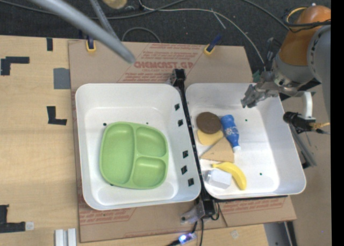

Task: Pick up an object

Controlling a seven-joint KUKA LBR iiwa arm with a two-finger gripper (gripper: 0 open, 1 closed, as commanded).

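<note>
While arm reaches from right, claw hovers over right bin; claw state unclear.

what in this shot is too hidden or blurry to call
1. Claw, camera view: small and blurred over the right bin; open or shut is unclear.
2. White object: the banana overlaps it; too small to identify.
3. Tan piece: partly under the brown disc; full shape hidden.
4. Arm: cut off by the right edge.
</note>
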